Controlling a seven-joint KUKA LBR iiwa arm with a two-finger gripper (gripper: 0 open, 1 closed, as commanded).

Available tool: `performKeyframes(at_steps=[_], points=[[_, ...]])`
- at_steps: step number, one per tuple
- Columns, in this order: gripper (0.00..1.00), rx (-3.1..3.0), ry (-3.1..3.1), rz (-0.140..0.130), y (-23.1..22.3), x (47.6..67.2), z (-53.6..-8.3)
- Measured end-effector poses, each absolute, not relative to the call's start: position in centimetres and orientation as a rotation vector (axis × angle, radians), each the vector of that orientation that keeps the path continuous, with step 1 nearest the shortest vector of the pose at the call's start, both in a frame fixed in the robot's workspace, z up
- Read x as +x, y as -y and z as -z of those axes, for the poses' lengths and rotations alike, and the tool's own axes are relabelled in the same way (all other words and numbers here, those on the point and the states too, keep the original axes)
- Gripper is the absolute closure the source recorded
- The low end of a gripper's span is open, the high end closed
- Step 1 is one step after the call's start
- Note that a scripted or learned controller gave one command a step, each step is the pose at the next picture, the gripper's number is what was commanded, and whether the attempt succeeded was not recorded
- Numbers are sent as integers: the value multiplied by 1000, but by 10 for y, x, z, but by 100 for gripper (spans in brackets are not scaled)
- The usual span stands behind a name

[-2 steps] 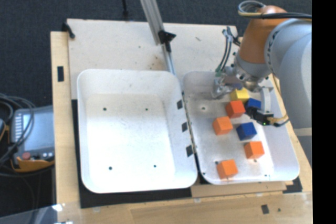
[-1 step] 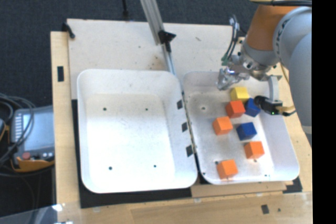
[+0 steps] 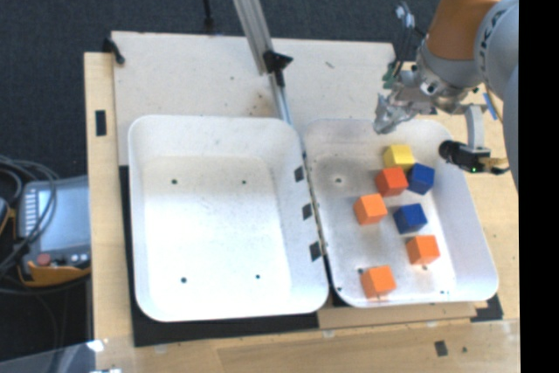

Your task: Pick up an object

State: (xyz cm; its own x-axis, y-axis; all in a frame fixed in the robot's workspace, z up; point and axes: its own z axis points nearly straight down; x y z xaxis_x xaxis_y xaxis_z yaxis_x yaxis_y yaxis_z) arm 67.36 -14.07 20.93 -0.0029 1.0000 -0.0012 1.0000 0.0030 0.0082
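Currently my gripper hovers over far edge of right bin, just beyond yellow cube; nothing between my fingers, cannot tell if spread or closed. Yellow cube sits touching red-orange cube and blue cube. Nearer: orange cube, second blue cube, two more orange cubes. Left bin beside it. Aluminium post slants over bench.
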Motion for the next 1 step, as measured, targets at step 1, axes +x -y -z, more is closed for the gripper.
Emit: performKeyframes(at_steps=[1], points=[[100, 2216, -2226, 1, 95, 658, -207]])
